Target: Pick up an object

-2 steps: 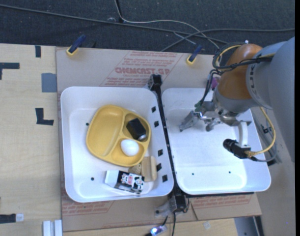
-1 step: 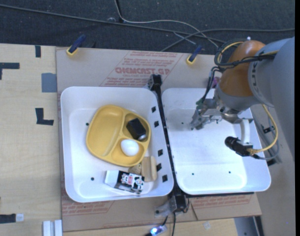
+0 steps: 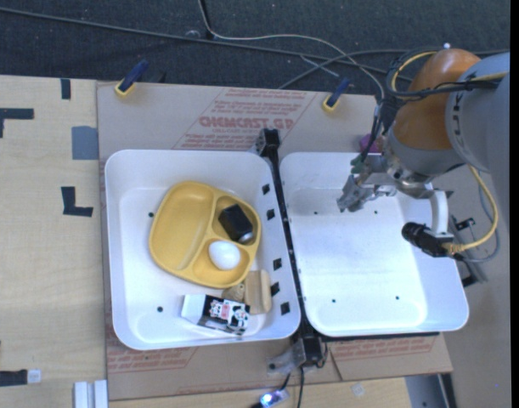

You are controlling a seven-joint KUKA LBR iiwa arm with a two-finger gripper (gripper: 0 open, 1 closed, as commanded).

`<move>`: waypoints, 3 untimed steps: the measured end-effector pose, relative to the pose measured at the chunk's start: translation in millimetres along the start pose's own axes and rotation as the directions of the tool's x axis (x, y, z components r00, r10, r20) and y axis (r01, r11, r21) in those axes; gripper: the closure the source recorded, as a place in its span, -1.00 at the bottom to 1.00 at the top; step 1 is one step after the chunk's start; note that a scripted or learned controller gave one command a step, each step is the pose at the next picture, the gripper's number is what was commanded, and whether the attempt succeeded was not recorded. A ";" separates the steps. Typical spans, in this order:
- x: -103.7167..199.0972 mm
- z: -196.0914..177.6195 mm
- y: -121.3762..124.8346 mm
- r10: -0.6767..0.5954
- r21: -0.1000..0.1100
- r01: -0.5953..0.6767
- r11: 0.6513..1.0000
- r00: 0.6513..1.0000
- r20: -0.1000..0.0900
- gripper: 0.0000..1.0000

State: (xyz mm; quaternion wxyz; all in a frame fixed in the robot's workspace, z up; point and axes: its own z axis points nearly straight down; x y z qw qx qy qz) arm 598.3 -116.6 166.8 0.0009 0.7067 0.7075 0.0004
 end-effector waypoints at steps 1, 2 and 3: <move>-10.2 -54.5 2.2 0.000 -0.002 0.000 1.000 1.000 0.001 1.00; -9.9 -84.8 3.1 0.000 0.000 0.000 1.000 1.000 0.000 1.00; 41.8 -68.4 3.9 -0.005 0.005 0.005 1.000 1.000 -0.002 1.00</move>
